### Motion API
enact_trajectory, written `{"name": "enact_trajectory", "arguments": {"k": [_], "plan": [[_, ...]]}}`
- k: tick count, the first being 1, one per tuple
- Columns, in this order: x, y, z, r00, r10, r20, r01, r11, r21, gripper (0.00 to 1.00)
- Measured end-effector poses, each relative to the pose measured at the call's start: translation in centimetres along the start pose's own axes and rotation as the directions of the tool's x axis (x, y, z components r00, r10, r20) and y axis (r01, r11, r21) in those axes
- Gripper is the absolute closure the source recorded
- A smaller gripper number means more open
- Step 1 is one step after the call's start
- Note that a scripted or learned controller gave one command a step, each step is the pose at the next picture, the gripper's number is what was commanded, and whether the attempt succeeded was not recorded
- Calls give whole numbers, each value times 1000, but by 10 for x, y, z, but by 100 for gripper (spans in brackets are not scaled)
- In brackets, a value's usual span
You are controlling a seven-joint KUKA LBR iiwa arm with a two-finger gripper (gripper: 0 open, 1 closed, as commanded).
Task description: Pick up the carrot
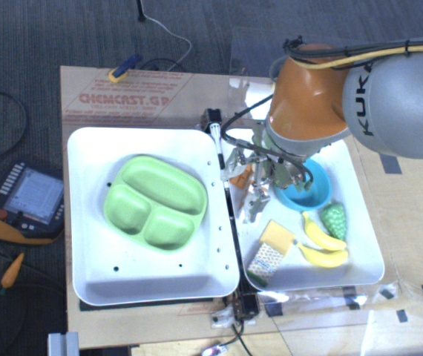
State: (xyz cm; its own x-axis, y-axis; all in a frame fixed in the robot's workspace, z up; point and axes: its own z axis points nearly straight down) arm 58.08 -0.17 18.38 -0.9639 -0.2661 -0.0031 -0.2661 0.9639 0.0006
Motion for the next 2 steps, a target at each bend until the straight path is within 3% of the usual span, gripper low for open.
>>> {"name": "enact_trajectory", "arguments": {"k": [1,2], "plan": [[-77,-60,-69,982,-186,7,186,983,5,0],[-72,17,4,988,-151,-6,151,988,-6,0]]}}
